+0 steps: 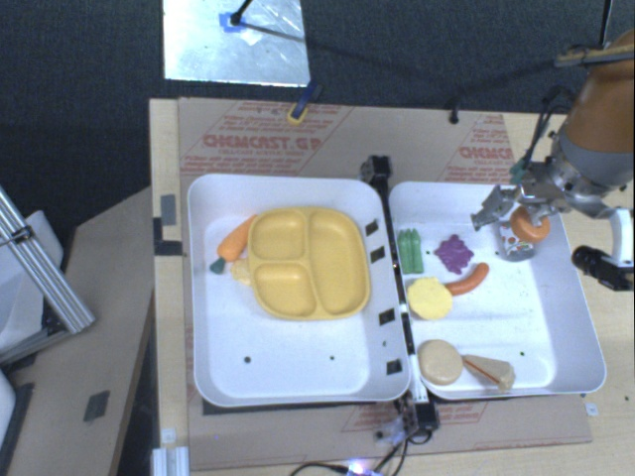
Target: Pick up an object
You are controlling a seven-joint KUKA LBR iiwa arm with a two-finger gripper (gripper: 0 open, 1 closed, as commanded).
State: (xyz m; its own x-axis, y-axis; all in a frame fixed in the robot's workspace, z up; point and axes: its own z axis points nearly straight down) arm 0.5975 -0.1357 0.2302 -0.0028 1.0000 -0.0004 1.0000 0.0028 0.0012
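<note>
- The arm [603,117] reaches in from the right, over the far right corner of the right bin [575,340].
- The gripper [518,218] hangs low over that corner; an orange round object [531,228] sits right at its fingertips, seemingly between them, so the gripper appears pinched on it, though the contact itself is hard to make out.
- Just left of the gripper lies a purple bunch of grapes [454,253], and beyond it a green vegetable piece [409,250] beside the divider.
- An orange-red sausage [468,280] touches a yellow round slice [430,298] nearer the camera.
- At the near edge rest a tan bun [441,361] and a wedge-shaped piece [489,370].
- The left bin [298,375] holds a yellow divided plate [303,263], with a carrot [234,239] against its left rim.
</note>
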